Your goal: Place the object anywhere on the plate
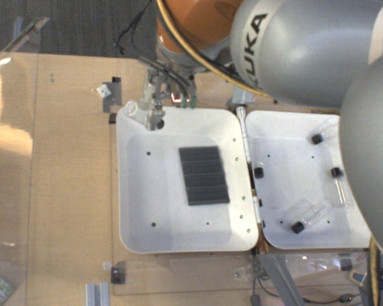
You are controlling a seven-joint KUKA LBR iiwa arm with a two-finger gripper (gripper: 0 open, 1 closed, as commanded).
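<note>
The gripper (156,115) hangs over the far left corner of the left bin (135,196); whether its fingers are open or closed cannot be told, and nothing can be made out between them. A dark ribbed plate (204,175) lies flat near the middle of that bin. In the right bin (277,139), clear tubes with black caps (306,216) lie near the front edge and right side, well apart from the plate.

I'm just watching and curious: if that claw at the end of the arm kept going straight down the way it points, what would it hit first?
Probably the left bin's far left corner; depth is hard to judge. The gripper points down there, well away from the dark plate.
</note>
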